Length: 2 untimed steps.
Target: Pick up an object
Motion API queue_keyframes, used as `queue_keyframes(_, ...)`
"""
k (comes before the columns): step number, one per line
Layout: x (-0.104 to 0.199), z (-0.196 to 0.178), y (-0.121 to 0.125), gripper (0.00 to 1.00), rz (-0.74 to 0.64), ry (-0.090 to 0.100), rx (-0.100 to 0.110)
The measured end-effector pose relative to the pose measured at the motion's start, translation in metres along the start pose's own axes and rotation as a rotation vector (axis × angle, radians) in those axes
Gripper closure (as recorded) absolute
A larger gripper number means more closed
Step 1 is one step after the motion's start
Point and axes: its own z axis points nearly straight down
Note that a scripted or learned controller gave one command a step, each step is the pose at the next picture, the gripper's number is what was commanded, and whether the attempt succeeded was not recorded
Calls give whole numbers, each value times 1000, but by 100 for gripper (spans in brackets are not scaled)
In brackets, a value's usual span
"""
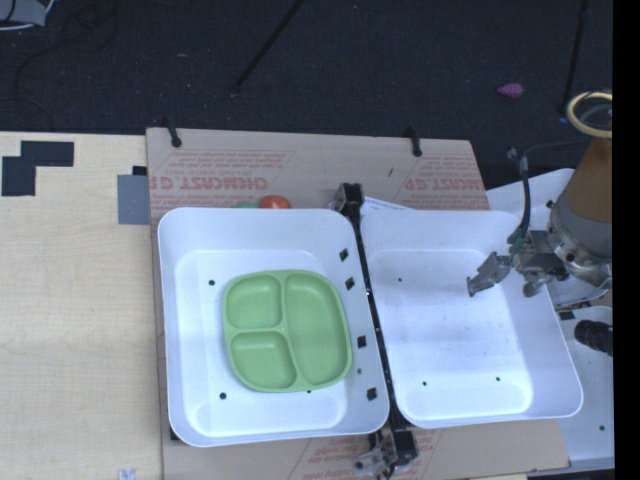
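A light green plate [287,329] with three compartments lies flat in the left white bin [190,258]. My gripper [510,277] hangs over the right side of the right white bin [450,388], well to the right of the plate. It is open, with nothing between its fingers. The grey arm with its orange band [596,180] comes in from the right edge.
A black divider [365,308] runs between the two bins. A small red-orange thing [273,203] sits on the cardboard just behind the left bin's far wall. Cables hang near the wrist on the right.
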Motion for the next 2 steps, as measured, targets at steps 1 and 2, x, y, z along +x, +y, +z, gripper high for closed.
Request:
queue_keyframes(1, 0, -7, 2, 0, -2, -2, -11)
queue_keyframes(2, -7, 54, 2, 0, -2, -1, -7)
